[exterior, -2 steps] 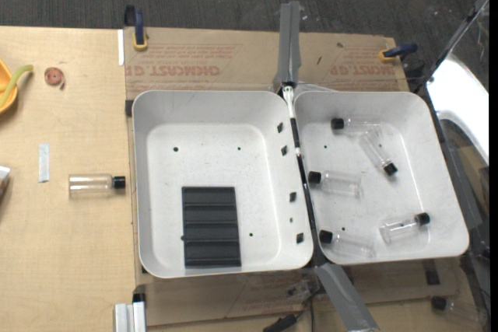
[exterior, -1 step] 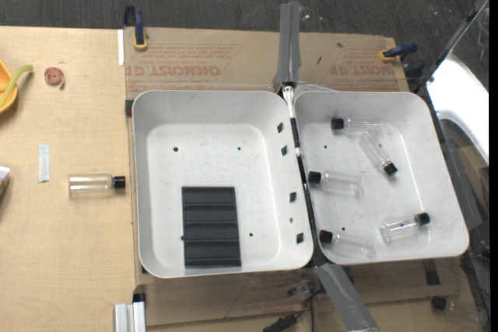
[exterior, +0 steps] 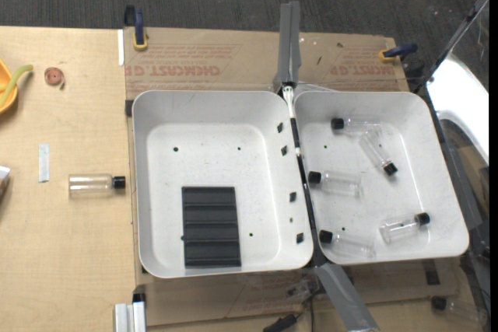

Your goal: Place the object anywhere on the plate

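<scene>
Camera view: the fixed camera looks down at a slant on both bins.
Plate: a black ribbed plate (exterior: 210, 225) lies flat on the floor of the left bin (exterior: 210, 140), near that bin's front wall.
Objects: five clear vials with black caps lie on their sides in the right bin (exterior: 424, 159), all to the right of the plate and across the wall between the bins.
Nearest vials: one vial (exterior: 336, 183) lies right of the plate and a little behind it, and another (exterior: 348, 245) lies right of it near the front wall, both with their caps towards the plate.
Farther vials: a third (exterior: 403, 228) lies well right of the plate; a fourth (exterior: 376, 150) and a fifth (exterior: 354, 126) lie right of it and further back, close together.
Stray vial: a sixth vial (exterior: 93, 183) lies on the bench left of the plate, outside the bins.
Gripper: how wide it stands cannot be told here, and no vial is seen held.
Step in hand: judged from this, picking a vial; none is on the plate yet.
Doing it well: choose a vial lying apart from its neighbours, and close across the round body at mid-length, square to its long axis, since the glass is likely to roll or slip.
Placing: lift clear of the wall between the bins, then lower the vial along the plate's ribs so it is less likely to roll off.
</scene>
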You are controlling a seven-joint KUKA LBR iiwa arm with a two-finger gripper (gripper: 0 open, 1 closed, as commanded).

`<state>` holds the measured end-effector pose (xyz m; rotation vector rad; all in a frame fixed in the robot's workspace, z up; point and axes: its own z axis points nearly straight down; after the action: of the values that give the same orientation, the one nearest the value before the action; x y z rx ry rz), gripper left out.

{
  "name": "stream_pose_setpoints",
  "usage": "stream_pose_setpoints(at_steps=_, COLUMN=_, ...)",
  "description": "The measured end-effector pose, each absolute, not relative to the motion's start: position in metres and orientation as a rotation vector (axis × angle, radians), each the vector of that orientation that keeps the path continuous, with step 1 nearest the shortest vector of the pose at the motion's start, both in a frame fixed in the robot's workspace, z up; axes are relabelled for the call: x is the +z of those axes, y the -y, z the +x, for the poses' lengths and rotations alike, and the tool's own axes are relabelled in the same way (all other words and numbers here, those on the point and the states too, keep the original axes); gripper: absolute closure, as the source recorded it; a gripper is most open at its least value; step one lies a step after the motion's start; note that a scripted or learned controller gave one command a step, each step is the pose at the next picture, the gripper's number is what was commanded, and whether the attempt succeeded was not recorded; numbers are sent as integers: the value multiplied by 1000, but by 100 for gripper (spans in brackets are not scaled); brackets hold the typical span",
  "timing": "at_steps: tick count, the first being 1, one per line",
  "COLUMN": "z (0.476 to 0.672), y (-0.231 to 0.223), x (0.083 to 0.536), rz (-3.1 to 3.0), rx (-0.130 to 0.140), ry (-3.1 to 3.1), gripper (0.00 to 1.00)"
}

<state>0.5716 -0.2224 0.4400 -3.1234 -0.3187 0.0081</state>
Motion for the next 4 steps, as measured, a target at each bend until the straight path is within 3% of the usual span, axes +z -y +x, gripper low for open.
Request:
stream_pose_setpoints(at_steps=1, z=641, y=180, x=440, rz=-3125, rx=7, ry=313, gripper=0)
stream_pose_setpoints(at_steps=2, z=602, y=223, x=440, rz=-3121, rx=9, ry=340, gripper=0)
stream_pose_setpoints(at_steps=3, z=652, y=222, x=439, rz=-3120, rx=9, ry=358, gripper=0)
stream_pose_setpoints(at_steps=4, z=652, y=222, x=439, rz=-3124, rx=9, ry=321, gripper=0)
